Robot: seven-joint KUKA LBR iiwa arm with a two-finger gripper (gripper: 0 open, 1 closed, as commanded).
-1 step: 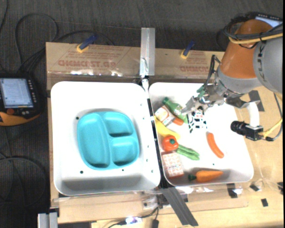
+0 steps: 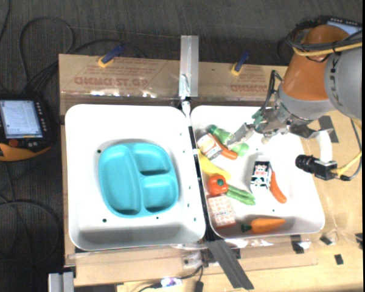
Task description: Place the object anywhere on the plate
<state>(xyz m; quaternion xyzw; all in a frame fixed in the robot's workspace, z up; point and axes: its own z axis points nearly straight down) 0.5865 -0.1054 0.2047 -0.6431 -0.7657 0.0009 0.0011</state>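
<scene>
A blue divided plate [image 2: 139, 178] lies in the left bin [image 2: 85, 224]. The right bin [image 2: 304, 218] holds several toy foods: a green piece [image 2: 216, 130], a small carton [image 2: 208, 146], a yellow banana [image 2: 210, 166], a red-orange pepper [image 2: 217, 184], a green pod [image 2: 240, 194], a cow-print milk carton [image 2: 261, 174], an orange chili [image 2: 278, 190], a cracker box [image 2: 221, 210] and a carrot [image 2: 264, 225]. My gripper [image 2: 249, 131] hangs over the upper part of the right bin, just right of the green piece. It looks open, and I see nothing between its fingers.
A black device [image 2: 313, 165] with a cable juts over the right bin's right rim. A metal post [image 2: 189, 66] stands behind the seam between the bins. A teach pendant [image 2: 18, 126] lies on the floor at far left.
</scene>
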